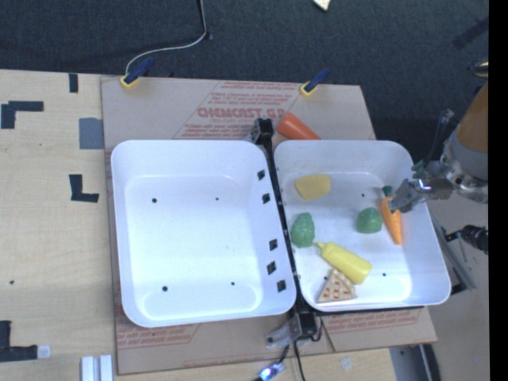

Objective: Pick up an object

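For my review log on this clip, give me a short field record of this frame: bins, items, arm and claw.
right bin: holds six items
items: yellow lump, two green pieces, yellow bottle-like toy, pizza wedge, carrot
left bin: white, beside the right bin
outside the bins: orange item on the board behind them
claw: at the right bin's right wall, by the carrot's top
grasp: cannot tell
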### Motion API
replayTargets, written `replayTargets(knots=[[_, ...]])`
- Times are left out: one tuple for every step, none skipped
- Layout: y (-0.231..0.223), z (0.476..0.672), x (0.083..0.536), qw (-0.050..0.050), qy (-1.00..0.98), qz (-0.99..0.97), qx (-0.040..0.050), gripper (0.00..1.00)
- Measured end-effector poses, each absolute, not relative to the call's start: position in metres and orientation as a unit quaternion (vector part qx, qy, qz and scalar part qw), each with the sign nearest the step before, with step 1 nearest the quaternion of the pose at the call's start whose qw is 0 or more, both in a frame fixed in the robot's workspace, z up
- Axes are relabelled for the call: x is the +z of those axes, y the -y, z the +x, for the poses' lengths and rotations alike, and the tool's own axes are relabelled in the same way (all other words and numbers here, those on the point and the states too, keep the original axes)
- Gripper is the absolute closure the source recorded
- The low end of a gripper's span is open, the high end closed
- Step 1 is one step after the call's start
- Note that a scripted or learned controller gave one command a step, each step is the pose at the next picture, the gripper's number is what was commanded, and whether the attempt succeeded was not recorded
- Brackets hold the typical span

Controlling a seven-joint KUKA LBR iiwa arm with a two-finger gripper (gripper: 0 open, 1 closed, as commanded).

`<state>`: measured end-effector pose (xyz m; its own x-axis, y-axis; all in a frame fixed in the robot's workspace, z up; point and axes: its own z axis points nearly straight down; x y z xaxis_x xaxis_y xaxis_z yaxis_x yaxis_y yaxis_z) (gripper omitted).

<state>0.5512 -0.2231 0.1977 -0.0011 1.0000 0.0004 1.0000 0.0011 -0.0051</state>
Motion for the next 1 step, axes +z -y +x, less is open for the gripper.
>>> replayTargets(knots=[[0.1858, 0.5911, 0.1556, 0.001, 0.709, -0.705, 0.0007, 1.0]])
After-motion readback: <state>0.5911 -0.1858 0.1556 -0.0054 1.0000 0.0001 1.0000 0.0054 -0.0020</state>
